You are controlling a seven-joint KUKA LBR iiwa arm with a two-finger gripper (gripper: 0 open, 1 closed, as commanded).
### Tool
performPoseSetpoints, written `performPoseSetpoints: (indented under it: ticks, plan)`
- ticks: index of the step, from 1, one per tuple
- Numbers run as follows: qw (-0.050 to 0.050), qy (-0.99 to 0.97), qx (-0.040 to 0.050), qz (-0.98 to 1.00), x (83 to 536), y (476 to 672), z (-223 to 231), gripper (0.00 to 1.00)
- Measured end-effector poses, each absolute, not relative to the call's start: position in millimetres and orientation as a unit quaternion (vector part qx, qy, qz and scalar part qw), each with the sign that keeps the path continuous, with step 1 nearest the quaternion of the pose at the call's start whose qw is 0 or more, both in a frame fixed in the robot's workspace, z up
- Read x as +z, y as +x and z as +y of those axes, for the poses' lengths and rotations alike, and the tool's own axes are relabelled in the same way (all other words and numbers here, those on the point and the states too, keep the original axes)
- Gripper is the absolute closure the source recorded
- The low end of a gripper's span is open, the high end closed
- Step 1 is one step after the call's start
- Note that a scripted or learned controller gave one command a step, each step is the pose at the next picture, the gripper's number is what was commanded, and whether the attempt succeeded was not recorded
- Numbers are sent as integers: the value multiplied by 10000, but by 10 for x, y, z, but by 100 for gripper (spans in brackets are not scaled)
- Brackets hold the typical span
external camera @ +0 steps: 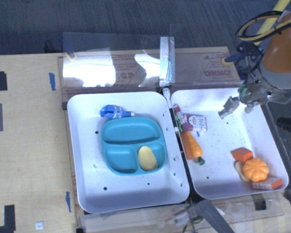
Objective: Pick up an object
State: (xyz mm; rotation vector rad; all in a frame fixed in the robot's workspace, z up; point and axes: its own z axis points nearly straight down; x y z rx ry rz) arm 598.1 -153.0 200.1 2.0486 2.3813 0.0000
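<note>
My gripper (237,108) hangs over the far right part of the right bin (223,177), its two fingers spread open with nothing between them. In that bin an orange carrot (191,145) lies along the left wall, and a small white and pink packet (195,122) sits just beyond it. An orange pumpkin (256,169) rests at the near right corner. A red-orange block (241,154) sits just beyond the pumpkin and a flat orange piece (269,184) in front of it. The gripper is well apart from all of these.
The left bin (88,191) holds a blue divided plate (129,139) with a yellow potato-like item (147,158) in its near right compartment. A small blue object (113,111) lies beyond the plate. A ridge (179,151) where the two bins meet separates them.
</note>
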Motion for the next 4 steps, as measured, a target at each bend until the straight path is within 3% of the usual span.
performPoseSetpoints:
  ticks: [1, 2, 3, 4]
  plan:
    - [-24, 5801, -6, 8145, 1130, 6108, -1033, 0]
    - [25, 5312, 13, 8472, 871, 6317, -976, 0]
    - [-66, 4951, -32, 8688, 872, 6645, -1014, 0]
    - [18, 4943, -4, 8693, 992, 6681, -1015, 100]
